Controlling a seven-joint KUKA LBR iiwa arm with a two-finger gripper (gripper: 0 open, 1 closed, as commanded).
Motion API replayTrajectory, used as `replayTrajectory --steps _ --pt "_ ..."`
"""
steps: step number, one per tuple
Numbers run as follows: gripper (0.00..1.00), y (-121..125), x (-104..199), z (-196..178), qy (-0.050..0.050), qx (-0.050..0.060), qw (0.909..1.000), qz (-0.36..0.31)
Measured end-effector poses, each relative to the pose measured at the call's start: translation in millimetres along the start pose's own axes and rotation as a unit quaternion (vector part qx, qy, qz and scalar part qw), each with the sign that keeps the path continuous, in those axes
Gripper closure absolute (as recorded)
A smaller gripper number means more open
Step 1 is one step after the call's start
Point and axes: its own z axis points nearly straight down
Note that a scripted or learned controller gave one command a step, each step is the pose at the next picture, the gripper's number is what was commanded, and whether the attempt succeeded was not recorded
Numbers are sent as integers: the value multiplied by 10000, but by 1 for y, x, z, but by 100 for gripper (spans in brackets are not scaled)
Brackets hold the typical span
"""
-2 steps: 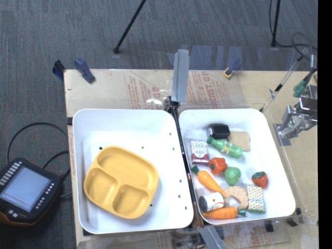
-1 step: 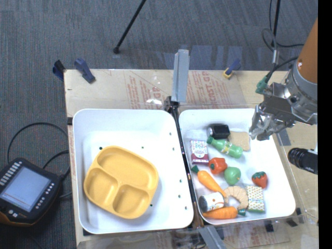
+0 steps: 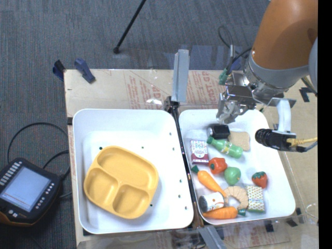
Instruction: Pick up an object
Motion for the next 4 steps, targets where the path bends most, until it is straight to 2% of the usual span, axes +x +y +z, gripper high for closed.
replayTrajectory --steps 1,2,3,4 --pt "100 14 15 67 6 -6 9841 -1775" --pt "100 32 90 149 -2 18 9886 -1504" --pt "100 27 18 -27 3 -71 9893 -1458" --pt "100 51 31 70 3 -13 9599 -2802"
